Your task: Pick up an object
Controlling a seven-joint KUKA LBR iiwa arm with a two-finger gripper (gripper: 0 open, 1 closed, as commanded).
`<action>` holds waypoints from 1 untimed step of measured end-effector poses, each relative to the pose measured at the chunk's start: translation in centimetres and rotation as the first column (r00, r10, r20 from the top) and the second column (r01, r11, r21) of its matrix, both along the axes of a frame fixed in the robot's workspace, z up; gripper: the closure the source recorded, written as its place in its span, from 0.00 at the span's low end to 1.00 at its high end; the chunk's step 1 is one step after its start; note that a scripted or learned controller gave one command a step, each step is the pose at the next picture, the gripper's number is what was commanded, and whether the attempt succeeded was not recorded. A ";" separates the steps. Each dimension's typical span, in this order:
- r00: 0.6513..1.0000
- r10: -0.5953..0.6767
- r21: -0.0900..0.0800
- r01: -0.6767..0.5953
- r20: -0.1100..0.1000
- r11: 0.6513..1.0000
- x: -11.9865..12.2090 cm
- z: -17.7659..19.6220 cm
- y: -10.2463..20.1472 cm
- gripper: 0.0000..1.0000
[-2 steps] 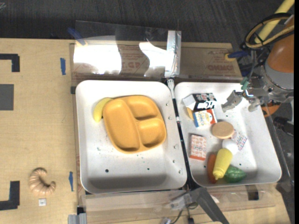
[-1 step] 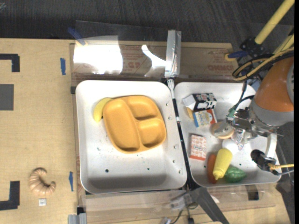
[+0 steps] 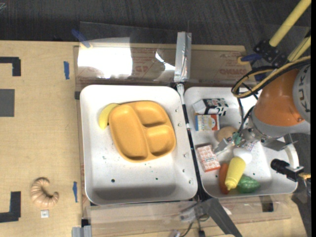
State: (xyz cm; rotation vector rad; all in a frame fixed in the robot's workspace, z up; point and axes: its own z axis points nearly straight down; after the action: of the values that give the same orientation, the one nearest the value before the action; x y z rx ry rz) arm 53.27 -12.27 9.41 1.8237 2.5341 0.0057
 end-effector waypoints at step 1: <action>1.000 -0.003 -0.004 0.003 0.010 1.000 0.3 1.0 -0.1 1.00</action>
State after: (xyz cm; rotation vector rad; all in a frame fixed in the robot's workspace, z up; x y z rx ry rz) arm 53.57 -12.40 10.42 1.8215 2.5232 0.0100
